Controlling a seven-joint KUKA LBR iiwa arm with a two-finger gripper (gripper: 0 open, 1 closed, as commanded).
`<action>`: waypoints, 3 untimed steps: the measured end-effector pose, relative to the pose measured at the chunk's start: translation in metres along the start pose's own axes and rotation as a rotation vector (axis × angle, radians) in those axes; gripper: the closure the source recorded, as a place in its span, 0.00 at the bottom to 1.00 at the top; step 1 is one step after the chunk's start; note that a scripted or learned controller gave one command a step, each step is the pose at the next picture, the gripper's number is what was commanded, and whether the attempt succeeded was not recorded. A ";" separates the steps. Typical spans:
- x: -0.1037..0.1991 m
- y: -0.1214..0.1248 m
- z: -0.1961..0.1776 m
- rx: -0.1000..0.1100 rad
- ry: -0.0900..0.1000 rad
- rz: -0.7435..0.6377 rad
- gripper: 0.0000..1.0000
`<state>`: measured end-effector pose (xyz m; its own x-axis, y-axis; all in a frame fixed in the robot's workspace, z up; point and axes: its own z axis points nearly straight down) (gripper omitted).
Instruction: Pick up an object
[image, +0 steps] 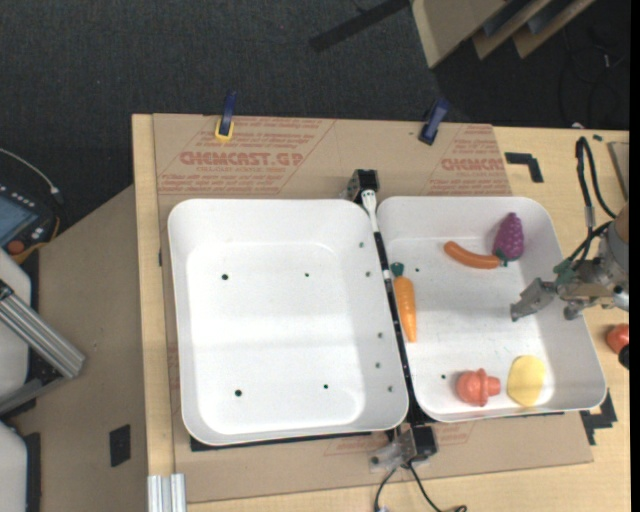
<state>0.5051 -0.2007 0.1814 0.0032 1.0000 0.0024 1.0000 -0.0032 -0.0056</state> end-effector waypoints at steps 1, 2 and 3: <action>-0.026 -0.026 -0.140 -0.021 -0.011 -0.001 0.00; 0.032 -0.026 -0.223 -0.017 -0.006 -0.010 0.00; 0.100 -0.027 -0.287 -0.016 -0.003 -0.012 0.00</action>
<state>0.4804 -0.1015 0.4691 -0.0084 1.0000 -0.0009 0.9999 0.0084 0.0107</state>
